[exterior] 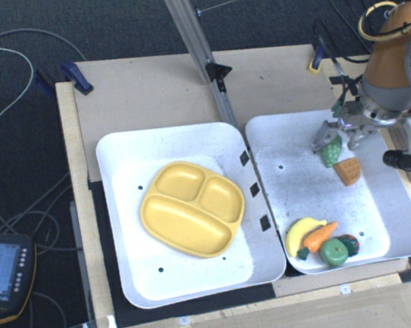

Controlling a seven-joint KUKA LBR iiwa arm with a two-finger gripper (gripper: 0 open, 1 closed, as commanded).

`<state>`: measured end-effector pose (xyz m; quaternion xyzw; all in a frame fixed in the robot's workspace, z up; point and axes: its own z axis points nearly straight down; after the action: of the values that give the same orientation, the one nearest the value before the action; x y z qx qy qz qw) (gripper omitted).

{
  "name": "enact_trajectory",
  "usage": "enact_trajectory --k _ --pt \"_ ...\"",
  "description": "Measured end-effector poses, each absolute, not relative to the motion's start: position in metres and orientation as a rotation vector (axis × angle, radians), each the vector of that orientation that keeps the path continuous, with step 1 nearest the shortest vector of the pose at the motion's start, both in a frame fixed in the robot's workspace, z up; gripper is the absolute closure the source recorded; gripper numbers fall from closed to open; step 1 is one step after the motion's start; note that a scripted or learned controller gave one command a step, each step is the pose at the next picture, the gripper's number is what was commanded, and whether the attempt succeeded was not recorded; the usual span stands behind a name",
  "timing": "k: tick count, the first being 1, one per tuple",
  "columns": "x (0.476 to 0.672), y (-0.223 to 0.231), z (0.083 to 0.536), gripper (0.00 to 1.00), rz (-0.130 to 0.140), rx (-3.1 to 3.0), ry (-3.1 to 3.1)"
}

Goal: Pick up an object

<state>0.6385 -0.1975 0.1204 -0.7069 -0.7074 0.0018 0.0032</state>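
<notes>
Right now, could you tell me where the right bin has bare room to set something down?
The right bin is bare mid-floor, between the end effector group (green item, brown block) and the crowded front corner: banana, carrot, green fruit.

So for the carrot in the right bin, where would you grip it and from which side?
Grip the carrot across its orange middle, coming straight down from above. It lies slanted on top of the pile, resting against the banana and the green fruit, so its upper side is free while low side approaches look blocked. Fingers should probably close across its narrow width.
</notes>
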Motion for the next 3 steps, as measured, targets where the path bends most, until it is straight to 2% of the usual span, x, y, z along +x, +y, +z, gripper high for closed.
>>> enact_trajectory --k 1,2,3 --pt "0.638 -0.197 0.091 0.00 0.004 -2.217 -2.220" --pt "0.640 -0.197 0.105 1.00 0.000 -2.219 -2.223" --pt "0.632 -0.196 0.162 1.00 -0.006 -2.226 -2.227"
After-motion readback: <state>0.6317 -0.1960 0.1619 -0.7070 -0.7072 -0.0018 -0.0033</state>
